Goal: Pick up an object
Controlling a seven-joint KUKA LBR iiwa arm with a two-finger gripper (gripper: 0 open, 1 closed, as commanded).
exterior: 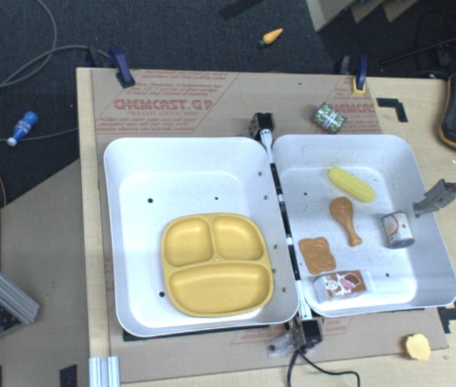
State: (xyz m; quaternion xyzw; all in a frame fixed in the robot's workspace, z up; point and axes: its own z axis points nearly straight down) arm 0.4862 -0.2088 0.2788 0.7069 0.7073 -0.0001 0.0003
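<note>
The right bin (389,156) holds a yellow corn cob (351,184), a brown drumstick (346,218), a small silver can (397,230) lying on its side, a brown toast slice (317,254) and a small printed carton (340,284). In the left bin (131,176) lies a yellow divided plate (216,263). My gripper (440,197) reaches in at the right edge of the view, over the right bin's right rim, just up and right of the can. Nothing shows in its grasp.
A green-labelled can (329,118) lies on the board behind the right bin, and a yellow lump (417,346) sits on the bench by the front right corner. An orange piece (271,35) and a blue bottle (23,126) lie on the floor. Clamps (120,65) hold the board's back edge.
</note>
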